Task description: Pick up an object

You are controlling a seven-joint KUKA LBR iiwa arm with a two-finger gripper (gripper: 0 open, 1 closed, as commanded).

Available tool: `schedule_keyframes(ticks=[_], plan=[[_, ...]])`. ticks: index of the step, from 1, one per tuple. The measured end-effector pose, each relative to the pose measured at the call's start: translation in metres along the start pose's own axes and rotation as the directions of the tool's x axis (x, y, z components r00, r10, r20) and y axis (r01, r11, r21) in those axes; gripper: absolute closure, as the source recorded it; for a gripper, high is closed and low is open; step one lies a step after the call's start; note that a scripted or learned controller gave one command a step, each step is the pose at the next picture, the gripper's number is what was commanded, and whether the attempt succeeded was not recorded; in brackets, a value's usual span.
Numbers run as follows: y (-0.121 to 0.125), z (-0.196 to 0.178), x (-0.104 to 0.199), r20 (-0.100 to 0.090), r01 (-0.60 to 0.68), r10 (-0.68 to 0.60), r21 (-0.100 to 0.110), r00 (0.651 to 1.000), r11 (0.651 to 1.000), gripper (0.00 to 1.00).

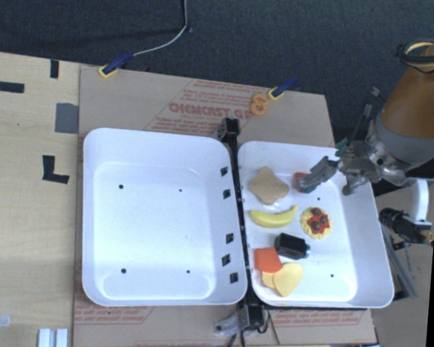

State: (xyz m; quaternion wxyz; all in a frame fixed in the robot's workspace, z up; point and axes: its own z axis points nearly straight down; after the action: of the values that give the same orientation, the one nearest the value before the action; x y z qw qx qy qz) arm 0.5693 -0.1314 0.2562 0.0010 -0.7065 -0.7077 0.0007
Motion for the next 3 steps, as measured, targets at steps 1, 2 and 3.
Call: schedule_keyframes(ticks=[1, 2, 3], plan=[[0.0, -0.009, 0.001, -0.001, 0.002, -0.002, 0.002, 1.0, 1.0, 1.0], [-0.031, 0.068, 0.029, -0.002, 0.0, 0.0, 0.01, 1.0, 1.0, 1.0], [-0.081, 0.149, 0.009, -0.006, -0.004, 0.004, -0.001, 1.0, 1.0, 1.0]])
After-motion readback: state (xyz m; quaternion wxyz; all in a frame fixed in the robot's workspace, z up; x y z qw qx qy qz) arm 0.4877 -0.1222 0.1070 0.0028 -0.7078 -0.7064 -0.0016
